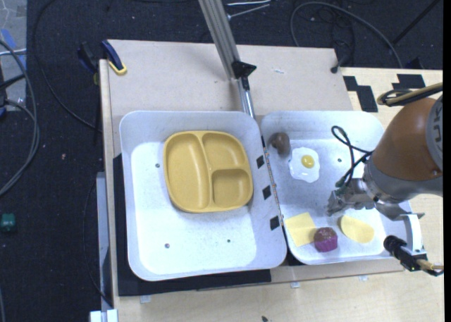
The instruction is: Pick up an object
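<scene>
The right bin (366, 127) holds several toy foods. A brown lump (280, 143) lies at its far left, with a fried egg (306, 164) just in front of it. Along the near edge are a yellow cheese square (300, 229), a purple piece (325, 239) and a pale yellow round slice (357, 229). My gripper (338, 203) hangs low over the bin's middle, between the egg and the yellow slice and just above the purple piece. Nothing shows in its grasp.
A yellow divided plate (208, 170) sits in the left bin (141, 243). The arm's orange band (412, 146) covers the right bin's right side. A slanted metal pole (222, 28) crosses the back of the bench. A black cable (345, 141) loops near the arm.
</scene>
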Motion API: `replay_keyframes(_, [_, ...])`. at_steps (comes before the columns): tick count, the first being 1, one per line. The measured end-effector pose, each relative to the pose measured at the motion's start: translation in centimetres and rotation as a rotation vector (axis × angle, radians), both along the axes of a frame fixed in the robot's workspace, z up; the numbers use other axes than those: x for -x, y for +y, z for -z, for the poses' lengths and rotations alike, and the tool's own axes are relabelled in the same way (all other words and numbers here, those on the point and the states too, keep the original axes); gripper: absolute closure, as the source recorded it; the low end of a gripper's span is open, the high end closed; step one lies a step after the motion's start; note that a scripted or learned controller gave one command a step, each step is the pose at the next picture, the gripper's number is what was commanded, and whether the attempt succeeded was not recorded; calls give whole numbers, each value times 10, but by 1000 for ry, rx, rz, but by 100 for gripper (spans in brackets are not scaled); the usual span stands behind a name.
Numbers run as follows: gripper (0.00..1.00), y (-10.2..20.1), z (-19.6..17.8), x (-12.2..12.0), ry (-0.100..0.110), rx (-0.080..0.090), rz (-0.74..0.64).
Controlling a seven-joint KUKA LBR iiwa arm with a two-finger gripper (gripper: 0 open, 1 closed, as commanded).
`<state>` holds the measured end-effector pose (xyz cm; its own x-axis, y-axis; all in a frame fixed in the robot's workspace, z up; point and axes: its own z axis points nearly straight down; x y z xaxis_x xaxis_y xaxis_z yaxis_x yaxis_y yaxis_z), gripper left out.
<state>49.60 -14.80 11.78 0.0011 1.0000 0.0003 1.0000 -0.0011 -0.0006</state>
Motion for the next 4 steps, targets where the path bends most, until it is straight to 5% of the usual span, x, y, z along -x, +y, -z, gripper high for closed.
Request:
replay_keyframes(2, [100,-2,-90,-6,-5,2,-4])
replay_keyframes(4, [100,89,-97,-64,-3,-1,-10])
